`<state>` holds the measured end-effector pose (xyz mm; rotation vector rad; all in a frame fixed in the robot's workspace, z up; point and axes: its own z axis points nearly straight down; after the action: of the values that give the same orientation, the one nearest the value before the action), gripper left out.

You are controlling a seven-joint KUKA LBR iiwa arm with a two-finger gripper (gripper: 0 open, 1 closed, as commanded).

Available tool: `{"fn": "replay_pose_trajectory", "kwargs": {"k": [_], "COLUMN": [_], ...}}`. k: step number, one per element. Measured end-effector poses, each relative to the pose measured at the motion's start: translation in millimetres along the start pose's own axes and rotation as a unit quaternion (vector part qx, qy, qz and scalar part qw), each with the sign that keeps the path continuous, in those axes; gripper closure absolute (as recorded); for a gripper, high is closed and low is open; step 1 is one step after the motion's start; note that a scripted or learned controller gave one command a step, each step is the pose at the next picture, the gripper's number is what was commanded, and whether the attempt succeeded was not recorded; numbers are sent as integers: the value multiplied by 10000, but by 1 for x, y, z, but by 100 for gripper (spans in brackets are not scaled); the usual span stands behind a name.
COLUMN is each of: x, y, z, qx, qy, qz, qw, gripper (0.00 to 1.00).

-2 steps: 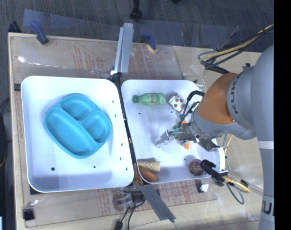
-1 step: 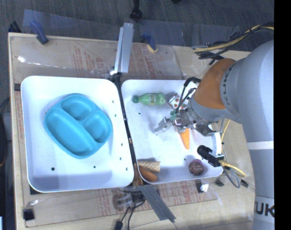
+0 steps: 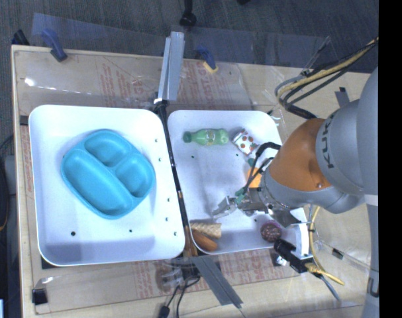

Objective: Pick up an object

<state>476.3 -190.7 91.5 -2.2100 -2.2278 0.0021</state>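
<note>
The right bin (image 3: 207,177) holds several objects. A green bottle (image 3: 206,137) lies near the bin's far wall, with a small white and red object (image 3: 244,141) just to its right. In the near left corner sits a brown cone-shaped piece (image 3: 206,234), and a dark red round object (image 3: 271,230) rests by the near right wall. My gripper (image 3: 228,205) hangs low over the bin's bare floor, between the cone-shaped piece and the round object and touching neither. Nothing shows in its grasp.
The left bin (image 3: 48,230) contains a blue divided plate (image 3: 108,172). A grey bar (image 3: 171,65) rises behind the wall between the bins. The arm's orange band (image 3: 300,164) overhangs the right bin's right side. Cables (image 3: 320,78) run over the bench at the far right.
</note>
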Motion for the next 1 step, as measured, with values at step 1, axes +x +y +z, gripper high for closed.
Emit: {"fn": "replay_pose_trajectory", "kwargs": {"k": [1], "x": [30], "y": [0], "z": [1], "qx": [10], "qy": [1], "qz": [-5], "qw": [10000], "gripper": [0]}}
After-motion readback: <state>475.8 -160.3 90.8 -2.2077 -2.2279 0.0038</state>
